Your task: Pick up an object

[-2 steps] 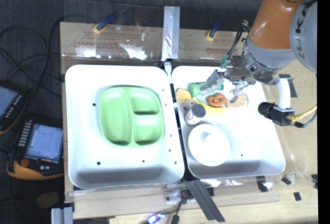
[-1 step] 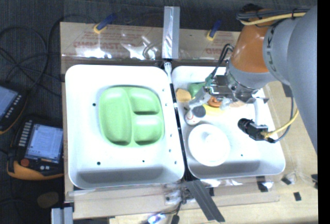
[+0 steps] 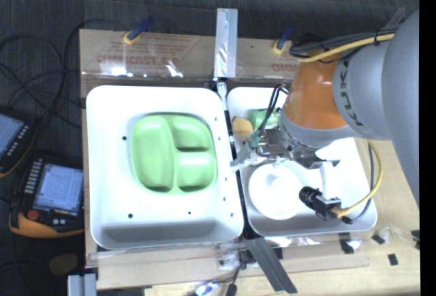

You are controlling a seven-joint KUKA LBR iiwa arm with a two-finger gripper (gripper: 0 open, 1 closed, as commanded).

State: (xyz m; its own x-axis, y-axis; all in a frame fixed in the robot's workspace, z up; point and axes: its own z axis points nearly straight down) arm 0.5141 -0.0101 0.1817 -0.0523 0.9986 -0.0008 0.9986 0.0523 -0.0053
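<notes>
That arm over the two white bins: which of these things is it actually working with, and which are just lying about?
Part of the job:
- grey arm, reaching into the right bin
- white bowl
- tan object
- small green item

Just lying about:
- green divided plate in the left bin
- tablet and cables on the floor
- clamps

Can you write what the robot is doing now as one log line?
arm over right bin | gripper low near tan item | green tray in left bin | nothing visibly held
</notes>
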